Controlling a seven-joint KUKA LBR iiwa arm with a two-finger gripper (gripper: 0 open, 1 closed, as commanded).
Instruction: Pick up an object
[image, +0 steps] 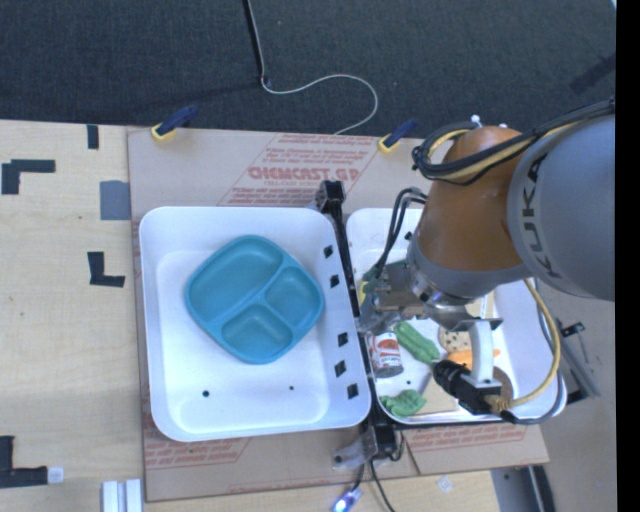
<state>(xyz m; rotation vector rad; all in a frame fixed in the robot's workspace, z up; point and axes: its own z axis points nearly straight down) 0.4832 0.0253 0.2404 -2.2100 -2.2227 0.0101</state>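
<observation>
My gripper (380, 305) reaches down into the left part of the right bin (368, 232), largely hidden under the orange and grey wrist. Just below it a small can with a red and white label (387, 355) lies against the bin's left wall. Beside the can is a green leafy piece (418, 340), and a small orange and yellow object (458, 350) lies to its right. Another green piece (404, 403) rests at the bin's front edge. I see nothing held between the gripper's parts.
The left bin (165, 330) holds a blue divided plate (254, 297). A black divider with clips (343, 290) runs between the two bins. Cardboard (290, 170) lies under both bins, with a white cable (320, 85) behind.
</observation>
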